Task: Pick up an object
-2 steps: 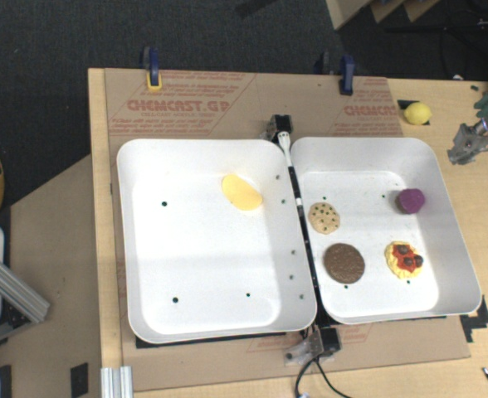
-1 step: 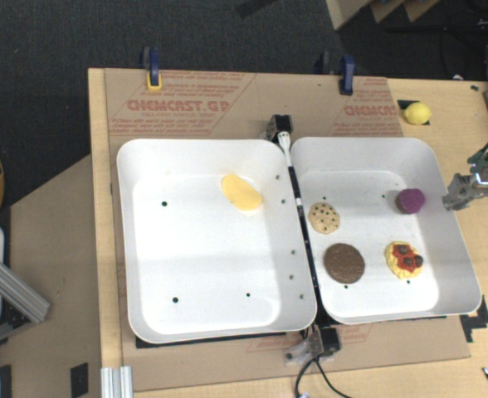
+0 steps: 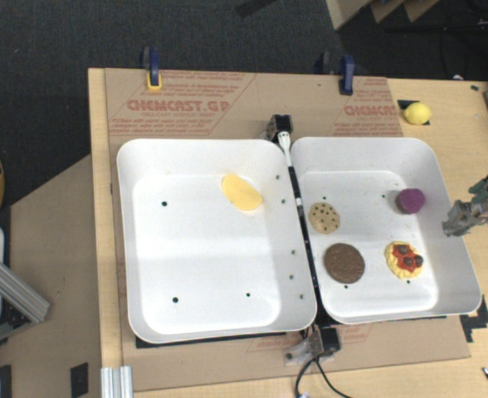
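1. Brown round cookie lies low in the right bin, with a small pizza-like disc just to its right.
2. Above them sit a chip cookie and a purple piece.
3. A pale yellow piece rests in the left bin, with open floor around it.
4. The gripper hangs over the right bin's right rim; its opening cannot be told.
5. Red print on the board reads "CHEMCAST GP".
6. A yellow ball sits on the board beyond the right bin.
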Available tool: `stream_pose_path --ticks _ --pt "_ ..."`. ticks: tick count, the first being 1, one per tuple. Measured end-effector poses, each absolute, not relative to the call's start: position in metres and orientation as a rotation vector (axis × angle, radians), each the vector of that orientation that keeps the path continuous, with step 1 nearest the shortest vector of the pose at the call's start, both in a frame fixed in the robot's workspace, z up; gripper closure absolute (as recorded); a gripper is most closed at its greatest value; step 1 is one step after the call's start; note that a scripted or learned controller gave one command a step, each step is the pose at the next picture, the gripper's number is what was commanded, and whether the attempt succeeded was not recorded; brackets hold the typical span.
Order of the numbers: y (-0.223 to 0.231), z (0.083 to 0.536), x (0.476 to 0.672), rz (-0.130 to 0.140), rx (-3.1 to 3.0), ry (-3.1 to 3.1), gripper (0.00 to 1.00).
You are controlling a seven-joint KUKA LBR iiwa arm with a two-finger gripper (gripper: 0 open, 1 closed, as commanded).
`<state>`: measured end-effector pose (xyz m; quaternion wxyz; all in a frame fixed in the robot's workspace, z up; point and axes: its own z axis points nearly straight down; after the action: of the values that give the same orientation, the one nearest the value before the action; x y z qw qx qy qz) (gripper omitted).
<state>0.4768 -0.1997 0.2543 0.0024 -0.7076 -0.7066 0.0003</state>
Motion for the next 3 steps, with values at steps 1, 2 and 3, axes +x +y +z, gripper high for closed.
stream_pose_path --ticks 1,2,3 --pt "-0.202 0.219 0.479 0.002 -2.219 -2.218 1.00" --pt "-0.193 0.356 0.481 -0.011 -2.229 -2.235 1.00" --pt "-0.116 0.284 0.498 0.002 -2.209 -2.225 1.00"
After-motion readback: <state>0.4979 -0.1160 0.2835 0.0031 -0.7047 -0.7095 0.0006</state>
